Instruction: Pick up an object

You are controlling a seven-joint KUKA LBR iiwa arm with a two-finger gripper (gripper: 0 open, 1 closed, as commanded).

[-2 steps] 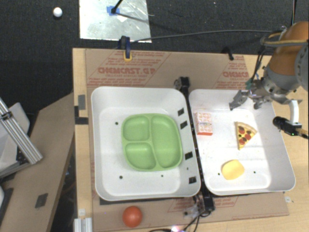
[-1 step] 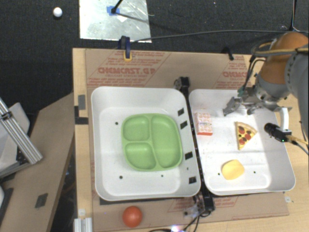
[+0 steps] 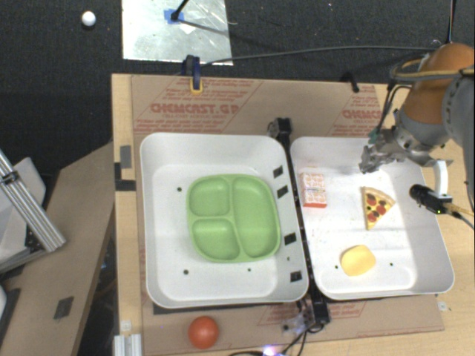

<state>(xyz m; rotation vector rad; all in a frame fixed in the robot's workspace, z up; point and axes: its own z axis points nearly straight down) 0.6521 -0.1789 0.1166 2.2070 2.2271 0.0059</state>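
Observation:
The right bin (image 3: 427, 269) holds three objects. A red and white carton (image 3: 313, 188) lies near its left wall. A toy pizza slice (image 3: 376, 206) lies in the middle. A yellow lump (image 3: 358, 259) sits toward the front. My gripper (image 3: 371, 162) hangs over the bin's back part, above and just behind the pizza slice, to the right of the carton. Nothing shows between its fingertips.
The left bin (image 3: 163, 273) holds a green divided plate (image 3: 233, 217). A red ball (image 3: 203, 331) rests on the bench in front of that bin. A black divider with clips (image 3: 292, 199) runs between the bins. The grey arm (image 3: 438, 102) comes in from the right.

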